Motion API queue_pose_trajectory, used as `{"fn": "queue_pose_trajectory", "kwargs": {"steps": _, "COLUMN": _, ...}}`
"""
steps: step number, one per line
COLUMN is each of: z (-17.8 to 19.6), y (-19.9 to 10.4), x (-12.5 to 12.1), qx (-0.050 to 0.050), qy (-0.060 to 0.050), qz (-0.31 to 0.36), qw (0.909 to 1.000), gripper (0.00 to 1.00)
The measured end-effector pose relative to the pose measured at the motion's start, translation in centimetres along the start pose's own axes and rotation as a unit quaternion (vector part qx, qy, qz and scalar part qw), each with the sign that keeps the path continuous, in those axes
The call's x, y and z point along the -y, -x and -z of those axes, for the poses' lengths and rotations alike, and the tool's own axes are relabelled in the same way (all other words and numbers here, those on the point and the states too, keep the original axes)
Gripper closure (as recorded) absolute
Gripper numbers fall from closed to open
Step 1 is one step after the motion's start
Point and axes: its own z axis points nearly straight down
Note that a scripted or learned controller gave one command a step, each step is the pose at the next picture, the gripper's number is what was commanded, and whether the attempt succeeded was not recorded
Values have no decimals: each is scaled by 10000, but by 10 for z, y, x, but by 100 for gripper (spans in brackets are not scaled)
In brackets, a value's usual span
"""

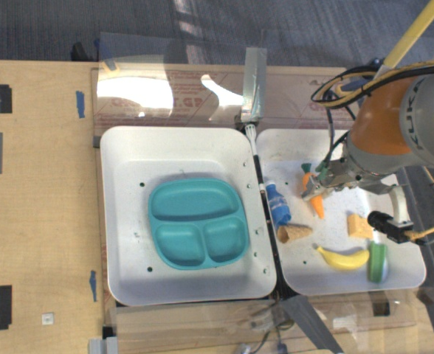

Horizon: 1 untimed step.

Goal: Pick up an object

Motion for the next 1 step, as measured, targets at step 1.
{"fn": "queue_pose_trajectory", "kwargs": {"steps": 1, "z": 80, "y": -37, "x": -76, "qx": -12, "qy": -52, "qz": -105, "qw": 9999, "gripper": 100}}
